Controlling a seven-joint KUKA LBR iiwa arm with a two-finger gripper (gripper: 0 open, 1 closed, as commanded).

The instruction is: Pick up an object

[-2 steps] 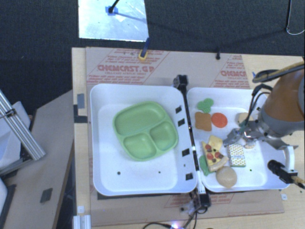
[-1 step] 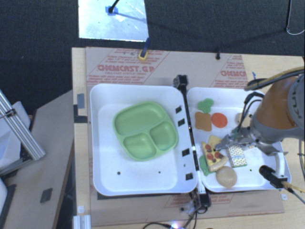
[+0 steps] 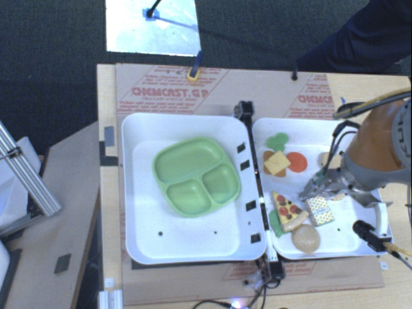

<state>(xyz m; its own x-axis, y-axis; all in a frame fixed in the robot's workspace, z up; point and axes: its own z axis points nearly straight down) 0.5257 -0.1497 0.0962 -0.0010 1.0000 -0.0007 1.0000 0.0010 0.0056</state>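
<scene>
A: What is seen in the camera view on the left side?

B: A green divided plate [image 3: 196,176] is seen lying in the left bin [image 3: 138,237], with three compartments shown.

A: And in the right bin [image 3: 335,246]?

B: Toy food is gathered there. A green leafy piece [image 3: 278,140] is placed at the far side, with a yellow block [image 3: 277,163] just near of it and a red disc [image 3: 297,161] touching the block's right edge. A pizza slice [image 3: 289,210] is laid nearer, with a tan round piece [image 3: 306,239] just near of it. A patterned square cracker [image 3: 320,210] is found right of the slice.

A: Where is the gripper [image 3: 315,188] placed?

B: It is lowered over the middle of the right bin, just far of the cracker, with the arm [image 3: 380,150] reaching in from the right. Whether the fingers are spread or closed cannot be told, and nothing is shown held between them.
</scene>
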